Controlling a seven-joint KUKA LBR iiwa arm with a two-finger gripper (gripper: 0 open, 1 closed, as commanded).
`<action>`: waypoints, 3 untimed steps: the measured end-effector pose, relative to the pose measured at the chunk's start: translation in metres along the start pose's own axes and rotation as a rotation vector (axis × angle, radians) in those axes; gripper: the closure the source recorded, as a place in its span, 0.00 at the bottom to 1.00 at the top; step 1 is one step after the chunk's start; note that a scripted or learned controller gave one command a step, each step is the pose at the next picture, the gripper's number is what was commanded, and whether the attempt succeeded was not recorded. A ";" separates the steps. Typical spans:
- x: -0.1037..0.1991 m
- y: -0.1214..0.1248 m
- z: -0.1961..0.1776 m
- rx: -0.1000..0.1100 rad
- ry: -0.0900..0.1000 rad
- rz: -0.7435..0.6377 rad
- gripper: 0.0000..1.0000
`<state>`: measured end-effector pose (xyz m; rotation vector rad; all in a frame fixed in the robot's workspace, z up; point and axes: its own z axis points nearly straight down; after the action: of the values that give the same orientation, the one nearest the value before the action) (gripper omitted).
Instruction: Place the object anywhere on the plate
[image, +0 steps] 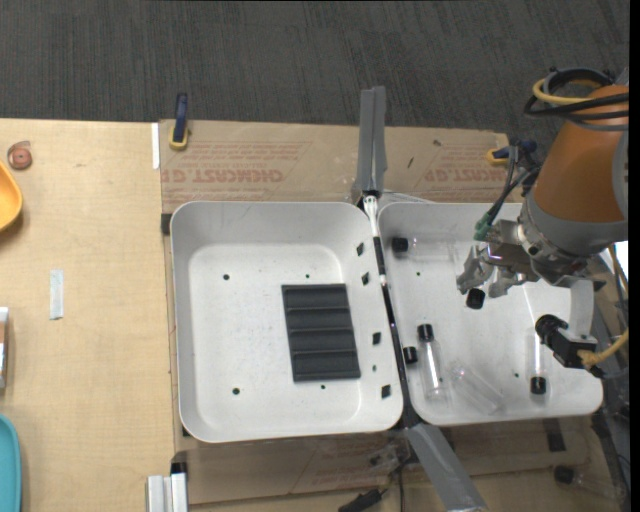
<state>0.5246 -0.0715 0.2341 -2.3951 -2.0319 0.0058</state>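
Tool (480, 283) hangs over the right bin (560, 405); whether it is spread or pinching I cannot tell. Clear cylindrical vials, black-capped, lie below: one (429, 357) near the divider, another (536, 365) rightward. They look slick, so grip across the barrel, then carry to the ribbed black plate (320, 332) in the left bin (200, 330).

a: what sort of place is this?
b: a robotics lab. two white bins (270, 225) sit clamped on a cardboard-covered bench (80, 250), just left of the gripper (482, 285) on a grey and orange arm (585, 170).
a: anything else?
b: grey carpet (250, 55) lies beyond it, cables (560, 90) loop above the arm, and metal rails (372, 140) frame the bins.
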 end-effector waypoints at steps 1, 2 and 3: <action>0.093 0.041 -0.015 0.001 -0.001 -0.052 1.00; 0.172 0.043 0.022 0.001 -0.002 0.198 1.00; 0.233 0.023 -0.030 0.000 -0.002 0.279 1.00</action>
<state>0.5851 0.1544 0.2635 -2.6555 -1.6803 0.0081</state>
